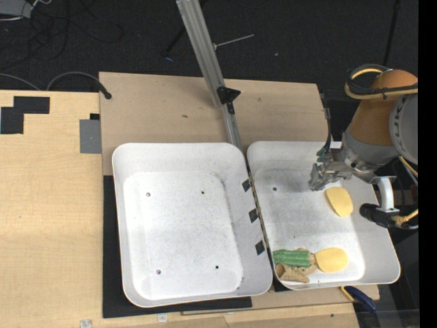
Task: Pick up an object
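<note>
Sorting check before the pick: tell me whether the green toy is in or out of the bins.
In. The green toy lies inside the right bin, near its front edge.

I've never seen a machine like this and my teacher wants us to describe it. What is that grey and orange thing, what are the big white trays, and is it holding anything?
The grey and orange thing is a robot arm, reaching in from the right. A camera fixed above the bench took this picture, looking down at a slant. At the arm's tip is its metal gripper, the part meant for picking things up. It hangs over the right shallow white bin. I cannot tell whether it is open or shut, and nothing shows inside it.

In that bin lie a pale yellow oval piece just beside the gripper, and near the front edge a green ridged toy, a tan lumpy piece and a yellow round piece. The left shallow white bin sits next to it.
</note>
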